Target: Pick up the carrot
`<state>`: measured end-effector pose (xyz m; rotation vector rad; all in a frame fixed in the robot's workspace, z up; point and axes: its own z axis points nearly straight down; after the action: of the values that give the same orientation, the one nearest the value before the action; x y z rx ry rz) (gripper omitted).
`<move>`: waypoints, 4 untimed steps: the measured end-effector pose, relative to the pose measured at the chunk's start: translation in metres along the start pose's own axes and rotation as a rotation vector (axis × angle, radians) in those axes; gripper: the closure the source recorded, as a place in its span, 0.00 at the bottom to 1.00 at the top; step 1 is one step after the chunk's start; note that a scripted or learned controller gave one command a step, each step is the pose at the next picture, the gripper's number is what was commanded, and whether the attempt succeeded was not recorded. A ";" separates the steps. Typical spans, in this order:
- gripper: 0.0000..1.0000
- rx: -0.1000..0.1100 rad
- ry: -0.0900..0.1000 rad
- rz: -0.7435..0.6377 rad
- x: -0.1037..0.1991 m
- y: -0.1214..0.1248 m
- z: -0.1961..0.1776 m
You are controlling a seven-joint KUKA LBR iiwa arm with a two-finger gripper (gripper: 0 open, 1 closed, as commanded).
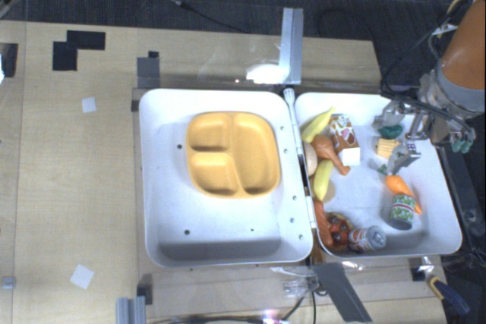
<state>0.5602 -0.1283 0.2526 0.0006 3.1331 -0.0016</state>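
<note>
1. Two white bins sit side by side on the bench: left bin [163,239] and right bin [444,231].
2. Left bin holds a yellow divided plate [231,153], three compartments, roughly centred.
3. Carrot [401,187] lies in the right bin, right-of-centre, orange, tilted, touching the top of a small green-labelled can [402,212] just below it.
4. Gripper [401,139] hangs over the right bin's upper right part, just above the carrot, arm coming in from the right with the orange band at the frame edge.
5. Fingers [407,153] look spread apart, nothing between them; carrot not gripped.
6. Pale yellow block [386,147] sits just left of the gripper.
7. Left side of the right bin: banana [317,124] at top, brown chicken-leg toy [331,152], small box with white label [345,139], second yellowish piece [323,180] below.
8. Bottom edge: dark reddish item [336,231], hard to identify, and a tipped can [371,239] beside it.
</note>
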 end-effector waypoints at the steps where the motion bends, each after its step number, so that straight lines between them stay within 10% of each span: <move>1: 0.00 0.003 -0.009 0.102 0.045 -0.045 0.162; 2: 0.00 0.002 -0.009 0.145 0.053 -0.004 0.162; 3: 0.00 0.002 -0.005 -0.067 -0.032 -0.078 0.165; 4: 0.00 0.002 -0.006 0.071 0.016 -0.050 0.163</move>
<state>0.5459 -0.1787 0.0895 0.1123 3.1250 -0.0038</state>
